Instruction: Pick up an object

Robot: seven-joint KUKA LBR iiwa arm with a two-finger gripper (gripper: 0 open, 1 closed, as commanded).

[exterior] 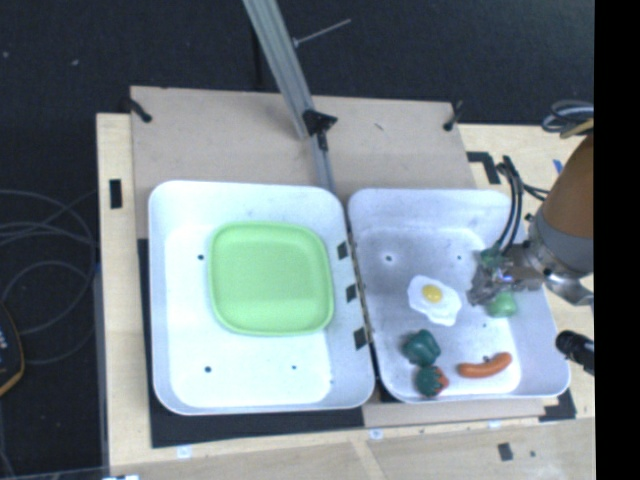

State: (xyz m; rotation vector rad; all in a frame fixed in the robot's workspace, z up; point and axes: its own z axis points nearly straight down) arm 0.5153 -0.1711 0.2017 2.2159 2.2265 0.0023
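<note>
Approach step: gripper [492, 290] low in right bin [400, 218], at green item [503, 304] beside egg [434, 299]. Finger state: cannot tell. Next, by judgement: firm closure, then straight lift.

Green plate [270, 277] in left bin [175, 298], fried egg [434, 299] in right bin [400, 218]

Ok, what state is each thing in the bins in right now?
green plate: lying flat in left bin
fried egg: flat, yolk up, right bin
green pepper: resting loose
sausage: lying on its side
pincer: down in right bin beside egg
</note>
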